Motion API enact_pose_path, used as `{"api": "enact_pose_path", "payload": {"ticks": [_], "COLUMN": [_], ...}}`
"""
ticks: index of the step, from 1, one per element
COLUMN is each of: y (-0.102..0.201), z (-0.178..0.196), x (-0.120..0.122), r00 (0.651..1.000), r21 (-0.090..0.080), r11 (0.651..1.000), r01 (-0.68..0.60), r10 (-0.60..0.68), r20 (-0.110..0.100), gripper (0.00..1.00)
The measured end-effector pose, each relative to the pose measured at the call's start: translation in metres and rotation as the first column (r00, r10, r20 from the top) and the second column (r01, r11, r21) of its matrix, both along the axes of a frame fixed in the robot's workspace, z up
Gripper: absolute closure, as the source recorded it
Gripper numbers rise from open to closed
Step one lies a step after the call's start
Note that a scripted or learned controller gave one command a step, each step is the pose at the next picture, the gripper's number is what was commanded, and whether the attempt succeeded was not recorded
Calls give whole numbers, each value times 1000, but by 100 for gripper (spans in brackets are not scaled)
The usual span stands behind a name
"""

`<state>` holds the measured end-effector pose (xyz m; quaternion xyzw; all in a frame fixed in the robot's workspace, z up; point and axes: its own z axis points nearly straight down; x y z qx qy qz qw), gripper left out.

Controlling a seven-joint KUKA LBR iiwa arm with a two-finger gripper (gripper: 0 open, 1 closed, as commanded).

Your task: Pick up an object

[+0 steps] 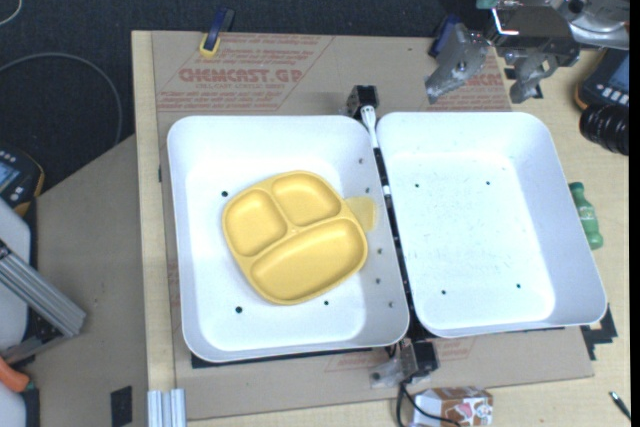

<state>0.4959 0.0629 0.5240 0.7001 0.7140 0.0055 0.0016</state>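
Yellow divided tray [294, 237] in left bin [190, 215]: looks light, rigid, slick; I'd grab rim. Claw [487, 75] fingers apart, holding nothing.

Overhead view of worktop [150, 215] with two shallow white bins side by side.

Left bin [190, 215]: yellow divided tray [295, 237] with three compartments, lying flat near the centre, a small yellow tab [362, 211] at its right edge. Right bin [540, 215]: bare white floor with faint speckling. Gripper [492, 80] suspended above the far edge of the right bin, beyond its rim, fingers [452, 75] spread apart with nothing between them. Green object [586, 215] just outside the right bin's right wall. Printed cardboard sheet [240, 70] beneath both bins.
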Motion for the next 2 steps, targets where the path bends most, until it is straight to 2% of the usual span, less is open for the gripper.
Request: {"api": "enact_pose_path", "payload": {"ticks": [1,2], "y": [-10,-2], "z": [7,-122], "x": [2,-19], "r00": [1000,999], "r21": [-5,-8], "r11": [1000,1000], "r01": [18,21], "r10": [-18,-21], "r20": [-3,-25], "gripper": [100,100]}}
